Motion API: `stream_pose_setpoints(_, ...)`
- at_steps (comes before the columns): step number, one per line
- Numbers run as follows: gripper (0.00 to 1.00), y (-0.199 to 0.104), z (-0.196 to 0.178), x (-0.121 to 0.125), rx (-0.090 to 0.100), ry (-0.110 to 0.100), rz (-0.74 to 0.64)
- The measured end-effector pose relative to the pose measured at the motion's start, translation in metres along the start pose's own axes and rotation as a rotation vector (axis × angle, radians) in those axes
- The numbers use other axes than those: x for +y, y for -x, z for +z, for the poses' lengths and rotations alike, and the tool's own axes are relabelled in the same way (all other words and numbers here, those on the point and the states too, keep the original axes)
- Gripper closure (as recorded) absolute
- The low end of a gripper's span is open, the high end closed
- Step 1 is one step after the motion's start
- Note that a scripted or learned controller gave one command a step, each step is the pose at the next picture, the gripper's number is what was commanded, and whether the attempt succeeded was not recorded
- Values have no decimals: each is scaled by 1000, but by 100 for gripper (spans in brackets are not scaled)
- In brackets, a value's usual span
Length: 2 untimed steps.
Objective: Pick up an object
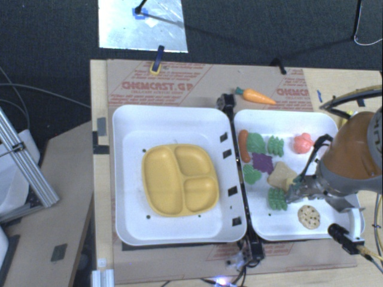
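Note:
The right bin (335, 123) holds several toy foods: a brown sausage (243, 146), green leafy pieces (256, 142) (276, 145) (252, 175) (276, 198), purple grapes (262, 162), a pink piece (303, 142), a tan slice (281, 174) and a cookie (309, 216). My gripper (297, 192) is low in this bin, right beside the tan slice and the lower green piece. The arm's orange band (356, 151) rises behind it and hides the bin's right side.
The left bin (128, 124) bears a yellow divided plate (179, 179). An orange carrot (255, 96) lies on the cardboard behind the bins. A black clamp bar (236, 166) runs between the two bins. An aluminium frame (24, 166) stands at far left.

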<state>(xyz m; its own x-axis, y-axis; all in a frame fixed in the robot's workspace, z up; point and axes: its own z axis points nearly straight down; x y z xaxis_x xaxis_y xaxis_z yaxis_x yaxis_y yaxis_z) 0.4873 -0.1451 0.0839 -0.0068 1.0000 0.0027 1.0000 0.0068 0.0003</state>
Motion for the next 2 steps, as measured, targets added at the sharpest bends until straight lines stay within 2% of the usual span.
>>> stream_pose_setpoints(1, 100, -34, -18, 1, -1, 3, 0)
stream_pose_setpoints(2, 0, -31, -17, 0, -3, 1, 5)
